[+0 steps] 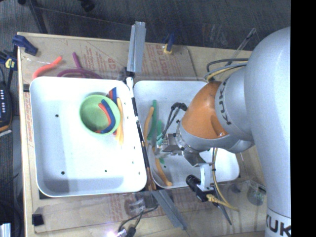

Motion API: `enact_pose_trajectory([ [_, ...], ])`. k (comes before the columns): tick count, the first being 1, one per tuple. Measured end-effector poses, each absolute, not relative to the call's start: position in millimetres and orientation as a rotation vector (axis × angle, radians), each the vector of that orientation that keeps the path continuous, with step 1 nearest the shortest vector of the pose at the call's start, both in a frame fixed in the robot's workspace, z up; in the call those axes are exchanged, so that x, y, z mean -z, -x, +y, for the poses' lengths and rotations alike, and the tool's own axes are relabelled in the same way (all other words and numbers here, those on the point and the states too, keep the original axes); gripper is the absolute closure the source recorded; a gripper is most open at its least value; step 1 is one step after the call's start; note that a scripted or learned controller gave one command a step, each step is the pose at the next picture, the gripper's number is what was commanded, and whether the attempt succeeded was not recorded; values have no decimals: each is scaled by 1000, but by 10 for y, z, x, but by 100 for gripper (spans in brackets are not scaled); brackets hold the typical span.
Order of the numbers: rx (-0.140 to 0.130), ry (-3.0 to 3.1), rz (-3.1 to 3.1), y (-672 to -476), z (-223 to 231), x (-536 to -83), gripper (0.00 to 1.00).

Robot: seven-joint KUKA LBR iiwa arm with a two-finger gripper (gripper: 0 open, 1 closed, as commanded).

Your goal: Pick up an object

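Camera view, tool point(165, 144) over green-orange objects point(153, 125) in right bin point(192, 85), grip state unclear.

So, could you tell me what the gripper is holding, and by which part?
It cannot be told: the gripper sits low among the orange and green pieces in the right bin.

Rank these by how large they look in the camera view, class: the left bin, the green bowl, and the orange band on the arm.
1. Left bin: plainly the largest.
2. and 3. Orange band and green bowl: they look much alike. The band sits higher, nearer the camera, so I won't rank them.
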State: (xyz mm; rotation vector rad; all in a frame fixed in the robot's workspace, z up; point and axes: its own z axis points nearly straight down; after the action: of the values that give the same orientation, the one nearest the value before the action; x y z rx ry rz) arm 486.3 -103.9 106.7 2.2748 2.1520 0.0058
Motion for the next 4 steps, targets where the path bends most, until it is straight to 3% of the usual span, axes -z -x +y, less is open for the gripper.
enact_pose_trajectory([
  [1, -2, -2275, 2144, -4862, -1071, -1075, 0],
  [2, 0, -2270, 2157, -4862, -1056, -1164, 100],
  [3, 1, -2268, 2158, -4862, -1058, -1165, 0],
  [4, 1, -2404, 1997, -4872, -1053, -970, 0],
])
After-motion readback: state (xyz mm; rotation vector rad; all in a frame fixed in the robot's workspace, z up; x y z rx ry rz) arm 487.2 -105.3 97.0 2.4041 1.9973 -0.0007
